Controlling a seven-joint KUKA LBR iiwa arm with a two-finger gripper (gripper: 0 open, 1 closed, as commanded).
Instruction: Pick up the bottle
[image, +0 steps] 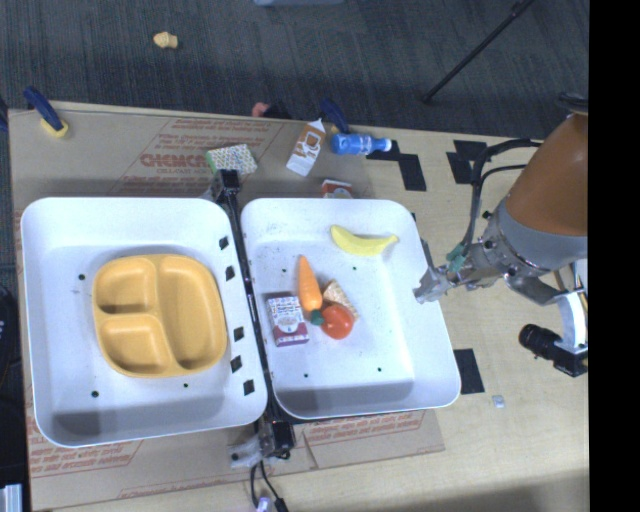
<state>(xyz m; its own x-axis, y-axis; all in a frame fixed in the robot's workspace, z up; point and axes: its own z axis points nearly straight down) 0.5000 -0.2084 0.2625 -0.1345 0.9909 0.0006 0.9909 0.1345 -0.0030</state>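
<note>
Approach step, by my read — gripper (428, 287) at right bin's (436, 352) right rim, grip state indiscernible. Blue bottle (354, 145) lies outside, upper centre; next move needs reaching past the rim.

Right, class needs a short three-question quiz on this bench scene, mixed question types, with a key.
1. True or false: the blue bottle lies inside the right bin.
2. Which lies nearest the carrot? A banana B tomato C yellow tray
3. Fill in: the yellow tray sits in the ___ bin.

Key: 1 false, it lies on the bench beyond the bins. 2 B. 3 left.
</note>
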